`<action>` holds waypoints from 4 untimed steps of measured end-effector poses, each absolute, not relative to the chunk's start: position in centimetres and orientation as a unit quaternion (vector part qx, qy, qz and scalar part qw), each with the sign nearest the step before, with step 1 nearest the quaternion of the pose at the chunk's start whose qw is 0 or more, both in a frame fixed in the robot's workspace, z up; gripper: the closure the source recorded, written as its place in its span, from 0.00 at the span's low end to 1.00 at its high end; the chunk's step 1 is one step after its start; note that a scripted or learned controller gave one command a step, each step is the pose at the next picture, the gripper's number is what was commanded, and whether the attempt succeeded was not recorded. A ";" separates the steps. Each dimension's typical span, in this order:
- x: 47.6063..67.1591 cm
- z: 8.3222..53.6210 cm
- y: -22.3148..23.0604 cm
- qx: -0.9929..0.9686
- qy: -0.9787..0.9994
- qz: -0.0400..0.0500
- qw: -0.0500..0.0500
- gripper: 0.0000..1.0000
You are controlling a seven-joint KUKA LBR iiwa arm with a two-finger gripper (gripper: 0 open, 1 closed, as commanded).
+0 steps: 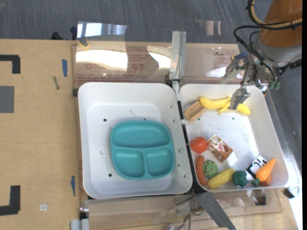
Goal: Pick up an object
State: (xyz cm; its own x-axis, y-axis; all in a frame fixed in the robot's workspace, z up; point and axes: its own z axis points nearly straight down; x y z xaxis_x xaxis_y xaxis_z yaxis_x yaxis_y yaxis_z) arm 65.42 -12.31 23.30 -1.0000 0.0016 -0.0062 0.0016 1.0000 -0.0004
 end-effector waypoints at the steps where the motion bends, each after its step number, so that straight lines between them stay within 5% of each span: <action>1: 63.0 10.6 -11.7 -0.024 1.000 -0.001 0.007 0.00; 2: 55.8 9.0 -12.1 -0.036 0.999 -0.001 0.006 0.00; 3: 51.8 9.0 -11.1 0.018 1.000 -0.001 0.008 0.00; 4: 52.3 10.3 -11.0 0.017 1.000 -0.002 0.015 1.00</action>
